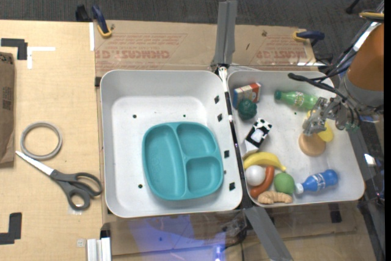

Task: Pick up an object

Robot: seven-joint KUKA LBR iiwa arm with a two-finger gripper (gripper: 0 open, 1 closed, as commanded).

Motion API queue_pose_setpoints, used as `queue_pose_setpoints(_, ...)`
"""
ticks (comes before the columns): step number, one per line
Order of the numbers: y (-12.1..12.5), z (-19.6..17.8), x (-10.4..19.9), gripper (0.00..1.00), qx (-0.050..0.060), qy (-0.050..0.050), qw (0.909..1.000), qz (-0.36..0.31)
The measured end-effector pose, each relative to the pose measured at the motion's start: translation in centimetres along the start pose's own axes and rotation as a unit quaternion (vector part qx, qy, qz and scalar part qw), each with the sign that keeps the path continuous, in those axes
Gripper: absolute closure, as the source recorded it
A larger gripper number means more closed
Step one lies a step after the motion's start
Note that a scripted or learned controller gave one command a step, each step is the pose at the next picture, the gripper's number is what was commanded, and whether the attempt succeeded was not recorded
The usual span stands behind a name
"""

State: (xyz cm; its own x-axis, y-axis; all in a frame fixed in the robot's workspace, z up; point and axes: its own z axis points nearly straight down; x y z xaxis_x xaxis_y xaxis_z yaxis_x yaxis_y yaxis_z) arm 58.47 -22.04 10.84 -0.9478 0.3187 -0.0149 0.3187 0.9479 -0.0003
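The gripper (316,124) hangs over the right bin (351,159), just above a tan wooden piece (311,145) and touching or beside a small yellow thing (326,134). A green bottle (295,98) lies just behind it. A blue bottle (319,181) lies nearer the front. Left of the gripper sit a black-and-white toy (259,132), a teal ball (247,109) and a banana (263,160). Far left, the other bin (122,107) holds a teal tray (182,160). Scissors (64,180) and a tape roll (41,140) lie on the desk (43,88).
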Motion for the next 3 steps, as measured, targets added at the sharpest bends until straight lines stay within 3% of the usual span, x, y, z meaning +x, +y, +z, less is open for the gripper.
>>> queue_pose_setpoints(1, 7.6, 1.6, -0.2, 1.0, 0.001, 0.006, 0.9836, 0.18)
queue_pose_setpoints(2, 1.5, -10.2, -5.5, 1.0, 0.002, 0.004, 0.9587, 0.284)
queue_pose_setpoints(3, 0.0, 1.6, -0.2, 1.0, 0.002, 0.006, 0.9631, 0.269)
